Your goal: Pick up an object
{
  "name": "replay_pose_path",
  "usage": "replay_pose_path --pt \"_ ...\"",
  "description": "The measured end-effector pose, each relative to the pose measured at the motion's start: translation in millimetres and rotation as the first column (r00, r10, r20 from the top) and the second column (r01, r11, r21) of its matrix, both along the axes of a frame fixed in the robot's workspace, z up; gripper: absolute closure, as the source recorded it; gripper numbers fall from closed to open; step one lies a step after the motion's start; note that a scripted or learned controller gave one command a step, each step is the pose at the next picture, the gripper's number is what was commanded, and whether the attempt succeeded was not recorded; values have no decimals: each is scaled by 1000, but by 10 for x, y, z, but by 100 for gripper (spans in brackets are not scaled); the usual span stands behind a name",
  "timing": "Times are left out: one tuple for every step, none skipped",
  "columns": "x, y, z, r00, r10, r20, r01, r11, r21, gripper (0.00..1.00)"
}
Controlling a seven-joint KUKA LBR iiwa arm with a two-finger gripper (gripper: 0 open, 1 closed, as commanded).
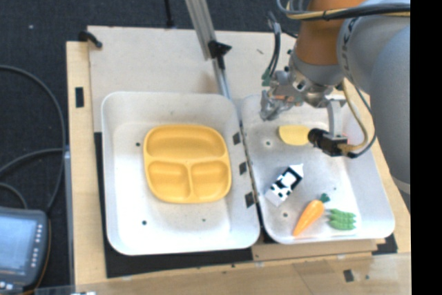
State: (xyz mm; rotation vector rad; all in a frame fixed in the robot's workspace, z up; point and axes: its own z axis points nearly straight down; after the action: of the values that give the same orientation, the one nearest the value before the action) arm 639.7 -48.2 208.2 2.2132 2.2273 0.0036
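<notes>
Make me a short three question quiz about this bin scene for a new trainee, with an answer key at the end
1. True or false: the yellow divided tray lies in the left bin.
2. Which thing lies closest to the carrot? A. the yellow piece B. the green toy C. the yellow divided tray
3. Fill in: the black-and-white carton lies in the ____ bin.

Key: 1 true; 2 B; 3 right. The gripper hangs over the right bin's upper left corner.
</notes>
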Motion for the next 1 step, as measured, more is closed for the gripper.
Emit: replay_pose_path --pt "75 458 6 1000 0 0 0 1000 1 100"
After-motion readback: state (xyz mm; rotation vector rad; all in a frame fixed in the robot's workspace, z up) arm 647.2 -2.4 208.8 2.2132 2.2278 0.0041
